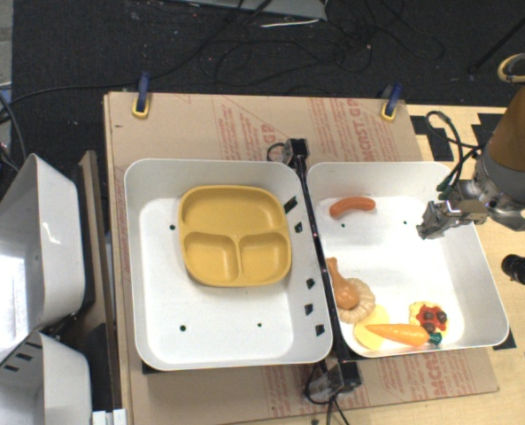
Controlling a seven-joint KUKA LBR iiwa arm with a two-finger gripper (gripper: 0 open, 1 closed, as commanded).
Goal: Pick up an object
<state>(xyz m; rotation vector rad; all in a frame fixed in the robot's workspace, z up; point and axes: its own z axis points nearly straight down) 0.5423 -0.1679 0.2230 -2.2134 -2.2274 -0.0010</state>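
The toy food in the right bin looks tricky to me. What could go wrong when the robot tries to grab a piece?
1. The carrot, chicken leg and pizza slice lie crowded together near the right bin's front edge, so the gripper might nudge a neighbour or pinch two at once.
2. The sausage lies alone but is thin and rounded, so it could slip away.

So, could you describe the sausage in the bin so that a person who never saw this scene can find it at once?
Look at the right white bin, the one the gripper reaches into. Near its far left corner lies the sausage, alone on the bare floor. It is a short, curved, plain orange-red piece, well apart from the drumstick, carrot and pizza slice clustered at the near edge.
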